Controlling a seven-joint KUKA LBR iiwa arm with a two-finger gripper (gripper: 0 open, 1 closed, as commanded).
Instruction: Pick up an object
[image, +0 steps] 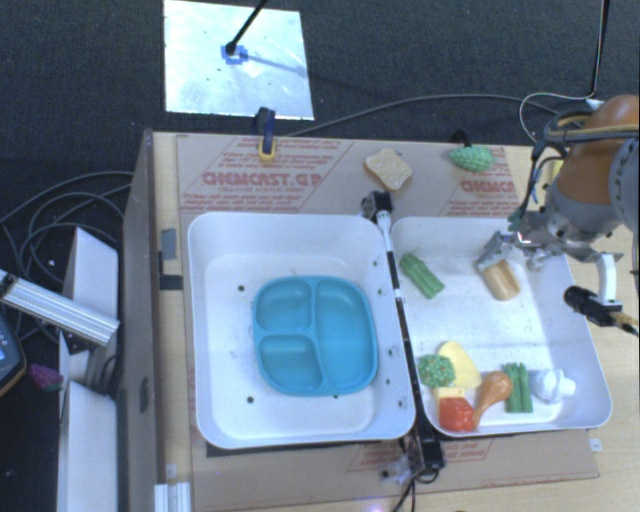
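Note:
My gripper (515, 252) hangs over the upper right part of the right bin (560, 330), open, with nothing between its fingers. A tan bread roll (502, 281) lies on the bin floor just below its left finger (493, 250). To the left, near the bin's dividing wall, lies a green pickle (421, 275). Along the front of the bin sit a broccoli floret (435, 369), a yellow cheese wedge (460, 360), a red pepper piece (455, 413), a chicken drumstick (490, 390), green asparagus (518, 387) and a small white object (552, 385).
The left bin (225, 260) holds a blue divided plate (315, 335). Behind the bins, on the cardboard, lie a toy bread slice (388, 168) and a green leafy toy (472, 158). Cables run along the bench's back and left.

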